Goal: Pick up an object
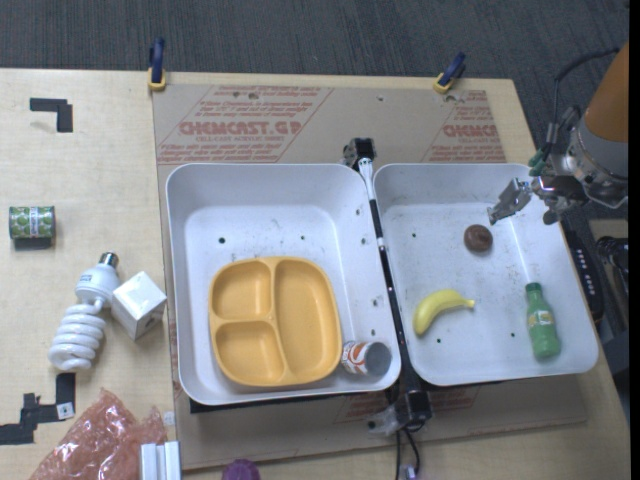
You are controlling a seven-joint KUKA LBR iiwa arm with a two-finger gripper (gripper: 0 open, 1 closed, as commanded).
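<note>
A small brown round object point(478, 238) lies in the right white bin point(440, 368), near its far side, apart from a yellow banana point(441, 309) and a green plastic bottle point(542, 321). Just beside it hangs the two-finger gripper point(527, 200), fingers spread, empty.

Two bins sit side by side mid-frame: the left bin point(190, 208) holds a divided tray point(272, 320) with a small can point(358, 358) at its lower right. The right bin point(440, 193) holds a round object point(478, 237) toward the upper middle, a banana point(440, 309) below it and a bottle point(542, 320) at lower right. On the bench at frame left lie a bulb point(82, 320) and a cube point(138, 304), touching.
</note>
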